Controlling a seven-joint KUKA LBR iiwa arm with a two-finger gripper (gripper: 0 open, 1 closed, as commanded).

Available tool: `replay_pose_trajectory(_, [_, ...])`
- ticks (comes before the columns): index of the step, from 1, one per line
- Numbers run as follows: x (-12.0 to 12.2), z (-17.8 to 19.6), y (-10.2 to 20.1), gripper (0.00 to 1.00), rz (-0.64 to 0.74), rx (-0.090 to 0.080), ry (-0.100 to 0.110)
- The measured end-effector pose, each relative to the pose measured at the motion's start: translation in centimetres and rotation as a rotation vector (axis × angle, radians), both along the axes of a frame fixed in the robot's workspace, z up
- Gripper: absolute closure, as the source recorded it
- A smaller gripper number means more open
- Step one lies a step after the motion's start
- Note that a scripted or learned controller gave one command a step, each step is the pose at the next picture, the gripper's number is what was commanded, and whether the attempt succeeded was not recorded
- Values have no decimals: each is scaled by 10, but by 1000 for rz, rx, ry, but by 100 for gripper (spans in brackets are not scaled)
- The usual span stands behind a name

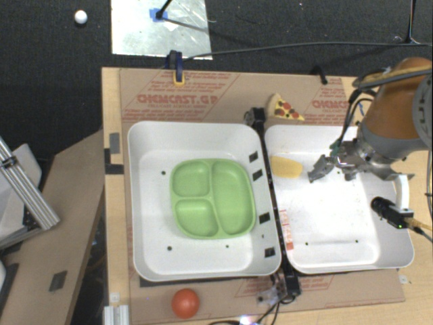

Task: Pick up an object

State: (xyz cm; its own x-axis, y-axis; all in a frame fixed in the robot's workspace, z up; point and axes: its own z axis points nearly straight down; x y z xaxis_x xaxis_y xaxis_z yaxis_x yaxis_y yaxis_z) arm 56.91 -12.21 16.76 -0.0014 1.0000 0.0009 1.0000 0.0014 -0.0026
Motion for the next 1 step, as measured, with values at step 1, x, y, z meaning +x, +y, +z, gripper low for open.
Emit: replay_pose_trajectory(1, [4, -60, -5, 0, 0, 0, 0])
